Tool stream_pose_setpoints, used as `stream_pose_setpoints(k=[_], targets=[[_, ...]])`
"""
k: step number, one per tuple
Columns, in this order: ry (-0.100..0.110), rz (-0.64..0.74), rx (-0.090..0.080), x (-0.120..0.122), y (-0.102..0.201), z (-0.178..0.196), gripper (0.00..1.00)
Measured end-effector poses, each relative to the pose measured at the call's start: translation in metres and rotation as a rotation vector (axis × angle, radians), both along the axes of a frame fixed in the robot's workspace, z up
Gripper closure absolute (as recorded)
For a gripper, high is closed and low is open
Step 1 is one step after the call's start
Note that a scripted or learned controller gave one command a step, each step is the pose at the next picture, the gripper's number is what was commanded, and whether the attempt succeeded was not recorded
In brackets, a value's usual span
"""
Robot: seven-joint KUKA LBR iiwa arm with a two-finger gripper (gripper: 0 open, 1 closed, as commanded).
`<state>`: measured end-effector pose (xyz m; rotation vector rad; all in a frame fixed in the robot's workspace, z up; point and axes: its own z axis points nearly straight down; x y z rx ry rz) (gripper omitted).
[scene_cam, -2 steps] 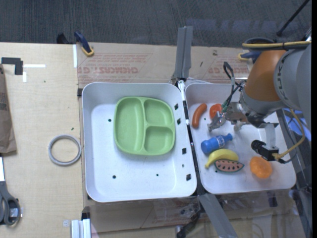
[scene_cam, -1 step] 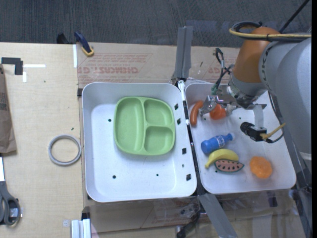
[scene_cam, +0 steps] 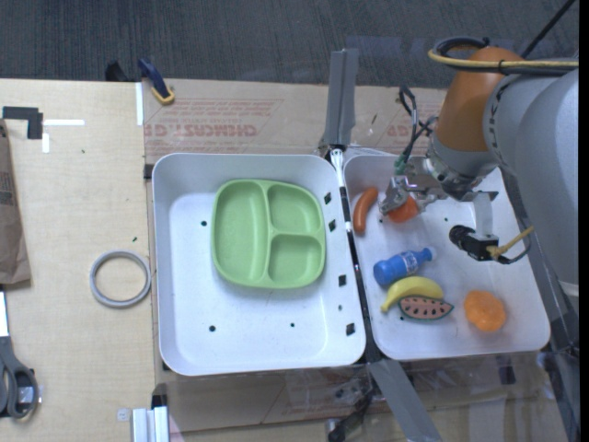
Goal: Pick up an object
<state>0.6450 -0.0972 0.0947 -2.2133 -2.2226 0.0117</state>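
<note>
My gripper is low in the far left part of the right bin. A small red-orange object lies right under its tip, partly hidden by it. An orange-red sausage-shaped toy rests just to the gripper's left, near the bin's left wall. Nearer the front lie a blue bottle, a yellow banana, a watermelon slice and an orange.
The left bin holds a green divided plate. On the bench to the left lie a grey tape ring and scissors. The grey arm covers the right bin's far right corner.
</note>
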Motion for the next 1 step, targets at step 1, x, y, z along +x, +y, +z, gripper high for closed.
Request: stream_pose_setpoints(k=[1], targets=[[-0.004,-0.002,0.0,-0.0047,0.0474,0.1514,1.0]])
